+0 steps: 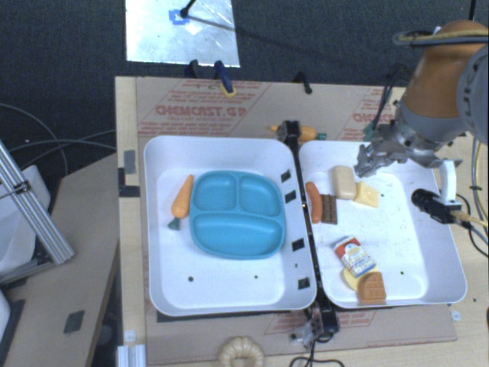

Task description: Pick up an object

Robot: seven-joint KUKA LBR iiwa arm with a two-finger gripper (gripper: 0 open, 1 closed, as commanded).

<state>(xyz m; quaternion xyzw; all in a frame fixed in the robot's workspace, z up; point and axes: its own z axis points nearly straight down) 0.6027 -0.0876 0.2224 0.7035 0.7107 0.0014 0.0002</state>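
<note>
My gripper [370, 161] hangs over the back of the right bin [439, 281], just right of and above a beige bread roll [344, 182]. A yellow cheese wedge [369, 196] lies beside the roll, below the gripper. Near the bin's left wall lie an orange sausage [313, 202] and a brown chocolate bar [329, 209]. Toward the front sit a small printed carton [356, 255] and a brown toast slice [372, 287] on a pale yellow piece [348, 278]. Nothing is seen between the fingers.
The left bin [164, 281] holds a blue divided plate [233, 214] and a carrot [182, 196] to its left. An orange item [306, 134] lies behind the bins' divider. A black attachment [432, 204] sticks out from the arm over the right bin.
</note>
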